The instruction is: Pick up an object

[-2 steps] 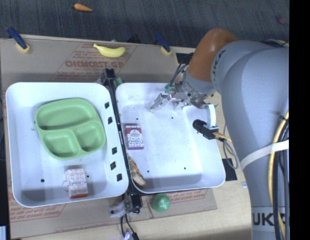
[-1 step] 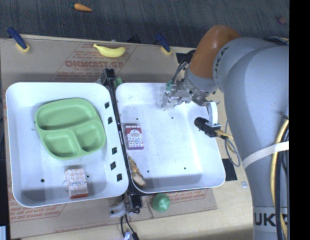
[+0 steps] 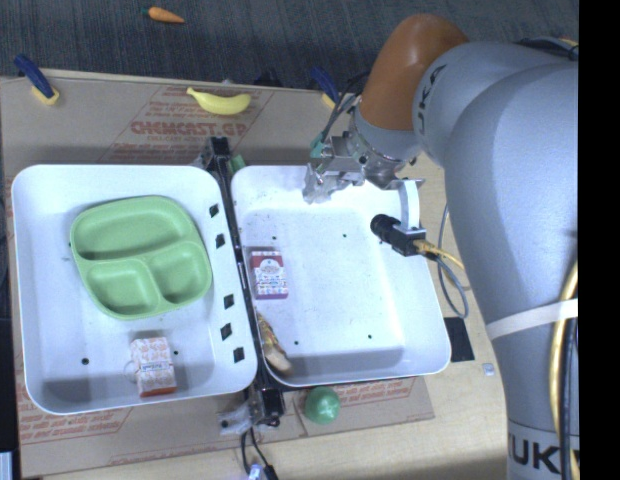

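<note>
Right now the hand [image 3: 323, 183] hangs over the far rim of the right bin [image 3: 390, 308], near its back-left corner, with nothing visible between its fingers — whether they are spread or closed I cannot tell at this angle.

Candidate things in the right bin: a small red-and-white packet [image 3: 268, 273] lying flat against the left wall, and a tan, lumpy item [image 3: 272, 348] wedged at the front-left corner by the divider — too small to name. The packet looks the likeliest target; it sits well apart from the hand, toward the near side.

Handling guess: the packet looks light, thin, probably card or foil, so it may slide on the smooth bin floor and flex if squeezed hard. Lying flat and close to the wall, it leaves little room for one finger on the wall side — best taken across its short width, fingers straddling the long edges, coming straight down.

The left bin [image 3: 30, 268] holds a green divided tray [image 3: 140, 253] and a small carton [image 3: 153, 363] near the front; the tray is rigid, wide and would only be gripped by its rim.

On the surface [image 3: 470, 408] outside the bins: a yellow banana [image 3: 220, 99] behind them, a green ball [image 3: 322, 404] in front. Pick not yet begun.
</note>
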Motion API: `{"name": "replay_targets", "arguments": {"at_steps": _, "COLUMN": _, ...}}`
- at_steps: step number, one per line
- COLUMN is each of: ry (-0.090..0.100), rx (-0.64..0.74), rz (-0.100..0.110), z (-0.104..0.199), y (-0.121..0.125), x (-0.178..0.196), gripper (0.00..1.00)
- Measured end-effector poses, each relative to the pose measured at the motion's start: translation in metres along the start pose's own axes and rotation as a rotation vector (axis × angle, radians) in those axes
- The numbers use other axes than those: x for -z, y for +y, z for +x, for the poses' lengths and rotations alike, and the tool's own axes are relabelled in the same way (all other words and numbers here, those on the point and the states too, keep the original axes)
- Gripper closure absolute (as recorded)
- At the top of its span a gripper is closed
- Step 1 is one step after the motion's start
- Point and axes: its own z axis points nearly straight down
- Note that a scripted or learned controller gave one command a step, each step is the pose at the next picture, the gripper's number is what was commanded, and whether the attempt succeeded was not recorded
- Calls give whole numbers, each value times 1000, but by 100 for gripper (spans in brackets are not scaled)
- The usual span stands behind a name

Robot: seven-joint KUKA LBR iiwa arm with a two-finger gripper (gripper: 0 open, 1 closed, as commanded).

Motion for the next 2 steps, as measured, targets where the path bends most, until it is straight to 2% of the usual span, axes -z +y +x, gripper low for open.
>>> {"name": "replay_targets", "arguments": {"at_steps": 1, "ry": 0, "rx": -1, "rz": 3, "z": -1, "y": -1, "x": -1, "gripper": 0}}
{"name": "replay_targets", "arguments": {"at_steps": 2, "ry": -2, "rx": -4, "rz": 4, "z": -89, "y": -3, "x": -32, "gripper": 0}}
